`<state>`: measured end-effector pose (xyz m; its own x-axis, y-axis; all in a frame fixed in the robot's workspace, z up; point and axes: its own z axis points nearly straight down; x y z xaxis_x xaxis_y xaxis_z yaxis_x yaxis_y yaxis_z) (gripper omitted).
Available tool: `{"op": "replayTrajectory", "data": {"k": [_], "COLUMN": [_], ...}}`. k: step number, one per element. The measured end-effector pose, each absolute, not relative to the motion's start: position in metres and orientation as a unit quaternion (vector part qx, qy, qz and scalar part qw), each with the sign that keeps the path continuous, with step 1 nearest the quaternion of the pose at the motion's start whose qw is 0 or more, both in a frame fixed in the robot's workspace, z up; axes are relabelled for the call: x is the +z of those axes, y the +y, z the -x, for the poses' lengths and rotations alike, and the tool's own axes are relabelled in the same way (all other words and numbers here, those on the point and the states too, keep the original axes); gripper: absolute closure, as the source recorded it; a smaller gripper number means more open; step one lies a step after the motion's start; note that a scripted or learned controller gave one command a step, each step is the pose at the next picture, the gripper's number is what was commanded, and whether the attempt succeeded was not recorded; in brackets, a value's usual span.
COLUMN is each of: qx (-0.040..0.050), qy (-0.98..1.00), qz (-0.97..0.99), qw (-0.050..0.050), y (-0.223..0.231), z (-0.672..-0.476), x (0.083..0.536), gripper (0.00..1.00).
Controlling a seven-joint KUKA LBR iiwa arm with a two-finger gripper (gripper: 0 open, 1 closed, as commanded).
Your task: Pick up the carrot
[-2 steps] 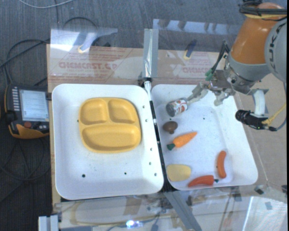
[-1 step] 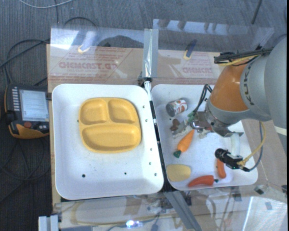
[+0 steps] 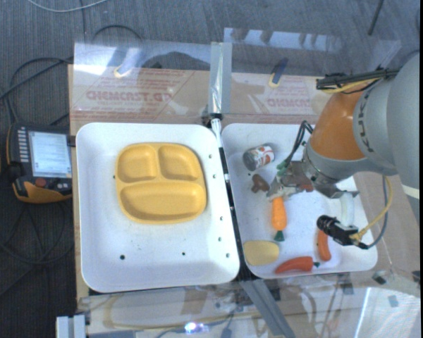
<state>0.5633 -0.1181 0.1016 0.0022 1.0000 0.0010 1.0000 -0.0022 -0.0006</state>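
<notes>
**Carrot not picked yet, gripper sitting at its top end**

Camera view: the carrot (image 3: pixel 278 215) is lying flat on the floor of the right bin (image 3: pixel 233 189), long axis running roughly up-down in frame, green stub at its lower end. It isn't lifted, so my read is the grasp is still pending and the whole lift is left to do.

Relative to the carrot:
- gripper (image 3: pixel 293 182) is sitting just above its upper end, near or touching; too dark to tell which
- a small brown piece (image 3: pixel 259 184) is lying just up-left
- a can (image 3: pixel 259 156) is lying further up-left
- a yellow item (image 3: pixel 261 251) is resting below-left
- a red pepper (image 3: pixel 295 265) is lying below
- a small orange-red piece (image 3: pixel 323 246) is sitting down-right
- the yellow tray (image 3: pixel 161 182) is sitting well to the left, in the left bin (image 3: pixel 99 259)

Arm (image 3: pixel 381 118) is reaching in from the right, orange band (image 3: pixel 335 129) up-right of the carrot, wrist angling down-left toward it. Pincer state: can't tell, the tip is reading as a dark cluster. Nothing is visibly held.
</notes>
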Motion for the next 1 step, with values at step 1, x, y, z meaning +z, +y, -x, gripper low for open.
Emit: {"op": "replayTrajectory", "data": {"k": [1], "qx": [0.0005], "qy": [-0.735], "qz": [0.678], "qw": [0.001], "y": [-0.0500], "z": [-0.5583], "x": [0.1991], "gripper": [1.00]}}
